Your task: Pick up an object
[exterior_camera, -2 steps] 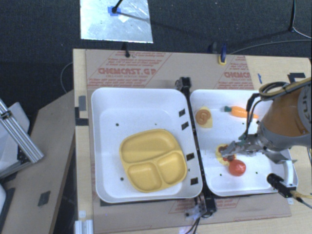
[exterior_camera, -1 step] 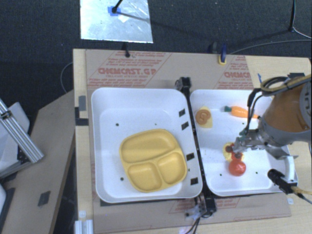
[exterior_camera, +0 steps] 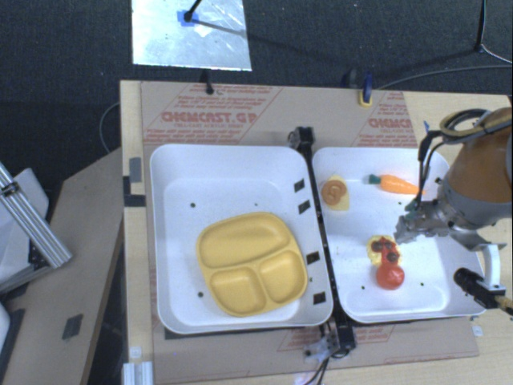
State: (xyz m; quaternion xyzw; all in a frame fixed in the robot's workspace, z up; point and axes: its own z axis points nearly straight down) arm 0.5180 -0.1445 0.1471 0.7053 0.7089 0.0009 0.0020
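End effector of mine sits low in the right bin, approx centre, w/ its tip just at 3 o'clock of the yellow-and-red toy; can't tell if it's clenched or released. Red tomato lies at 6 o'clock of that toy, carrot at 12, round biscuit piece at 10. Yellow divided tray fills the left bin.

A dark speckled carpet floor surrounds the bench. On it, beyond the bench's far edge, lies a shiny silver sheet with a small blue mark near its middle and a dark rod crossing it. Black cables trail over the carpet at the far right. The bench top is a tan board printed with red lettering. At the left stand a lower beige surface and an aluminium rail. Lighting is even and diffuse.
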